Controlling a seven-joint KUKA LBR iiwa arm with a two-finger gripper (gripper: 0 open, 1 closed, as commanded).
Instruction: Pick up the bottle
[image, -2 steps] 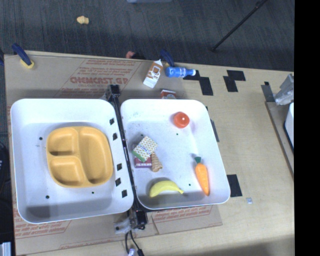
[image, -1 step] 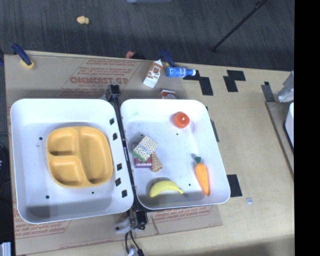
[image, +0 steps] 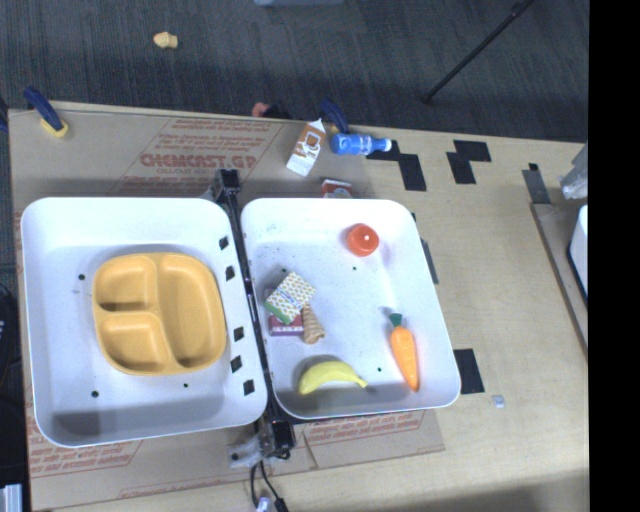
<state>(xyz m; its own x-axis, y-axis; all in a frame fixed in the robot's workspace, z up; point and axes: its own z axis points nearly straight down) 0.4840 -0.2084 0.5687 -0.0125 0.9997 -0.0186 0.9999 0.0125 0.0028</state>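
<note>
Bottle (image: 350, 144) untouched: the small blue container lies on its side on the bench, just past the far edge of the right bin (image: 425, 300) and outside both bins, with its cap pointing toward the bench's right side. A little carton (image: 306, 148) lies just beside it on the left, and a blue clamp (image: 333, 113) sits close behind, at the bench's far edge. A small red item (image: 337, 186) rests between the bottle and the bin's far rim.

Inside the right bin, a red ball (image: 362, 238) sits near the far edge, a carrot (image: 403, 355) lies along the right wall, a banana (image: 330, 377) lies by the near edge, and a patterned packet (image: 290, 295) sits close to the left wall. The left bin (image: 50, 260) carries a yellow divided plate (image: 158, 310) near its middle.

Judging by how things lie, the pick has not begun: nothing grips or touches the bottle, and it rests flat on the bench. The whole job appears to remain, namely the reach to the far edge, the descent, the grasp and the lift. The carton and clamp crowding the bottle could make that grasp awkward.
</note>
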